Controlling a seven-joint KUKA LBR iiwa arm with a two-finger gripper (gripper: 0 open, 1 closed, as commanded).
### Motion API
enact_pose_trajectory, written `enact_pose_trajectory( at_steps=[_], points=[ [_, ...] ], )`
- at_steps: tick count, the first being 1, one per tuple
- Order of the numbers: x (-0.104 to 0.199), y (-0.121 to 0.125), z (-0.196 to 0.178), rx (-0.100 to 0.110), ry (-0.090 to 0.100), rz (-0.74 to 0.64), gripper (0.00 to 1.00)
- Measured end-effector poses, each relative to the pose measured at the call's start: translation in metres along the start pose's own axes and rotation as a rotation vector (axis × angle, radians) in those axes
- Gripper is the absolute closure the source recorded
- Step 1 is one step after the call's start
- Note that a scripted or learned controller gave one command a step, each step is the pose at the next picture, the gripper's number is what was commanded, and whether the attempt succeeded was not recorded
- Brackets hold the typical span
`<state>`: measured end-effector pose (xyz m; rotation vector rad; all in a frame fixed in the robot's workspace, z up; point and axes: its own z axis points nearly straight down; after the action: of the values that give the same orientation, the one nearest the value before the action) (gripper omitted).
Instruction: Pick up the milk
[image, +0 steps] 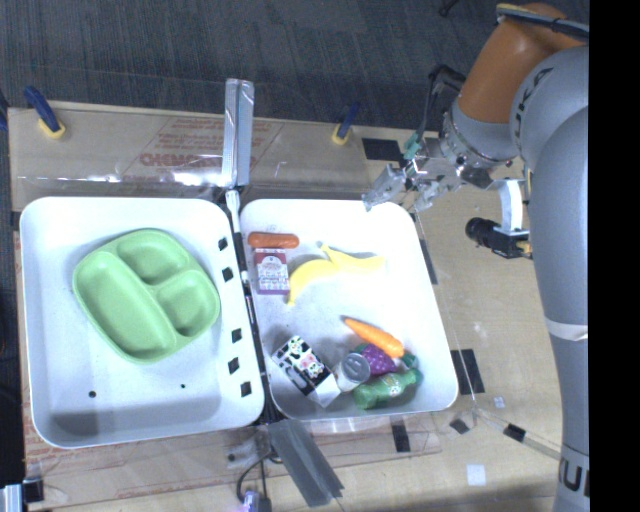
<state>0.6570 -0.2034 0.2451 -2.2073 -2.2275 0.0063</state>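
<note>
Camera view, pincer (398, 192) released, empty, above right bin's (432, 300) far rim; milk (303, 364) against near-left wall

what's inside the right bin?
Right bin: hotdog, red box, banana, carrot, milk, can, grapes, green veg partly covered by them.
</note>
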Motion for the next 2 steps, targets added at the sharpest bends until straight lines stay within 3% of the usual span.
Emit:
enact_pose_trajectory(
  at_steps=[1, 2],
  points=[
    [-0.004, -0.035, 0.035, 0.0, 0.0, 0.095, 0.0],
    [0.05, -0.122, 0.146, 0.001, 0.0, -0.045, 0.0]
  ],
)
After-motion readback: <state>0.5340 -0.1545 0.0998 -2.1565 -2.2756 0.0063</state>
